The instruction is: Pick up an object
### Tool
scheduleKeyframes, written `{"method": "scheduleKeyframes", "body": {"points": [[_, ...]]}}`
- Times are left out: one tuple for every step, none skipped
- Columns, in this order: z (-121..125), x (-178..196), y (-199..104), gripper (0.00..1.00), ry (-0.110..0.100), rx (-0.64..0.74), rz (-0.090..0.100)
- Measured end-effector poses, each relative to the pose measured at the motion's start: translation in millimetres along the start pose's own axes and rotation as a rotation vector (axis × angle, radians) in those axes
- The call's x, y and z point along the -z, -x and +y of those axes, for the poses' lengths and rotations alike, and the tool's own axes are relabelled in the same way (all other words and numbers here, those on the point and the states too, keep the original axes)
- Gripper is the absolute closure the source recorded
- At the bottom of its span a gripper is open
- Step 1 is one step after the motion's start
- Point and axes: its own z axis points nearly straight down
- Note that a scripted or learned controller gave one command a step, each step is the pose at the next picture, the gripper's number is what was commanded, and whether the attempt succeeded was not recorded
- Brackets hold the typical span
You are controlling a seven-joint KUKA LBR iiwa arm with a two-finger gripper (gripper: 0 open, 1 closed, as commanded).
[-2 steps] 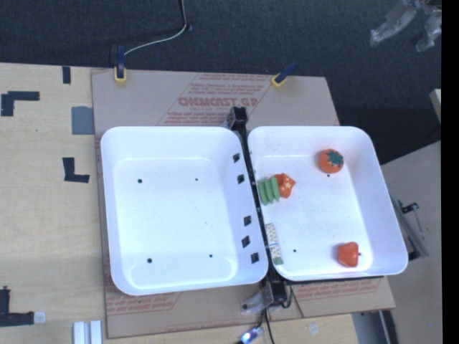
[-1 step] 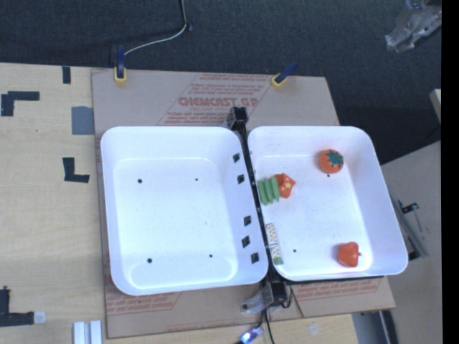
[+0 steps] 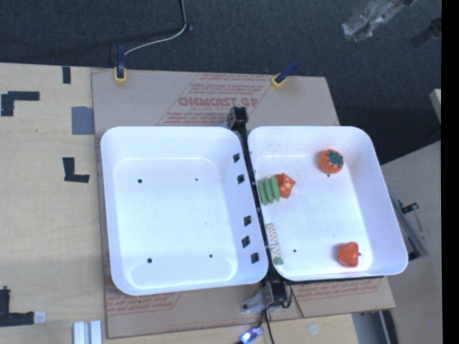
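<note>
The right bin [image 3: 373, 192] holds three objects. An orange, tomato-like toy with a green top [image 3: 330, 161] lies near its far right corner. A green ribbed piece joined to an orange one [image 3: 275, 188] rests against the bin's left wall. A small red object [image 3: 348, 254] sits near the front right corner. My gripper [image 3: 364, 18] hangs high over the dark floor beyond the bench, far from the bins, with nothing seen in it.
The left bin [image 3: 118, 192] stands beside the right one, joined by a black clip strip [image 3: 247, 192]. Both rest on a cardboard sheet [image 3: 215, 99] held by clamps at the back. A white cable [image 3: 154, 41] runs across the dark floor.
</note>
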Motion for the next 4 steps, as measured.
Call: {"method": "scheduleKeyframes", "body": {"points": [[-0.1,10.8,-102.3,1.0,0.0,0.003,0.001],[0.2,4.3,-201.6,1.0,-0.003,0.003,0.0],[1.5,13.6,-196.2,1.0,-0.004,-0.004,-0.003],[0.3,8.4,-288.3,1.0,-0.003,0.001,0.0]]}}
